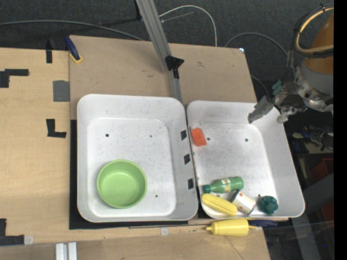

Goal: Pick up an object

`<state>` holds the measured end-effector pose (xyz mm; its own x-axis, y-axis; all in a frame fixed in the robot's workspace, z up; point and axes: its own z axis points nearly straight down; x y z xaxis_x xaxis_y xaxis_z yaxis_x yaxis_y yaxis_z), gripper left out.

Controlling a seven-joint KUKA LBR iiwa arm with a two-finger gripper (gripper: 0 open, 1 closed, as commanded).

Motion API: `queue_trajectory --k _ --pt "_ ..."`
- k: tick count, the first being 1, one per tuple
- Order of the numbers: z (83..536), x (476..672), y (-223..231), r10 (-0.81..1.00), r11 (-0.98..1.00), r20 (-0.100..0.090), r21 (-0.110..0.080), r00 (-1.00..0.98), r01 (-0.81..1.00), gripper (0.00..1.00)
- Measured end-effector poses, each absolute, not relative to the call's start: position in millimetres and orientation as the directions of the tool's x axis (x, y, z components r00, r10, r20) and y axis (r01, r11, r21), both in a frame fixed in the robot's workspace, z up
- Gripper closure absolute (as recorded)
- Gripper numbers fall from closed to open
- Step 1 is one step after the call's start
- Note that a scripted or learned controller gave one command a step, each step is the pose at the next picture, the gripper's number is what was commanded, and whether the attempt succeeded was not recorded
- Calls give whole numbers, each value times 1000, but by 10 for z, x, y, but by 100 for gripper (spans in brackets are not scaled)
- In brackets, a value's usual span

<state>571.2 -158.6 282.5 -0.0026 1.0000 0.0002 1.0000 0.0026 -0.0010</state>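
White bins (87, 145), two: one green bowl (122, 183) left; five items right. Fingers (269, 112) spread apart, holding nothing.

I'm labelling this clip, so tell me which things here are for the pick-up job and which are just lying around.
For the job, in the right bin: orange block, green bottle, corn cob, teal toy; gripper.

Lying about: green bowl, yellow bottle outside the bins.
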Motion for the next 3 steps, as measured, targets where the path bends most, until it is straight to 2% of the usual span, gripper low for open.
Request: queue_trajectory --k 1,3 --pt "2826 5712 -1586 1000 3 0 -1 -3 1000 0" --pt "1559 5742 -1659 1000 0 0 -8 0 1000 0"
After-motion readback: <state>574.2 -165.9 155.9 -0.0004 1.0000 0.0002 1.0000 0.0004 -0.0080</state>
